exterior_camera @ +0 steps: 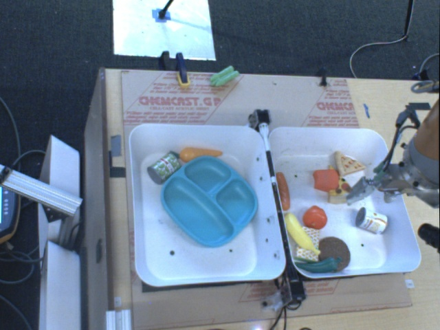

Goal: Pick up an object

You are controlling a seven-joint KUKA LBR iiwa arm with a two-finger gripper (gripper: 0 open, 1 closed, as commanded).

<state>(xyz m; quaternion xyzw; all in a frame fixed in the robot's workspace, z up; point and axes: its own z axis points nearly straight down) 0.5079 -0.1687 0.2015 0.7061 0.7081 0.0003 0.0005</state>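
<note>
"CHEMCAST GP" is printed on the board point(180, 102); whether the hand point(362, 190) is clenched, I cannot tell.

The brown protective sheet point(206, 95) covering the bench under the bins is showing the red printed brand "CHEMCAST GP" beyond the left bin, the same red print is repeating at a slant beyond the right bin but is too cut off to read fully.
</note>
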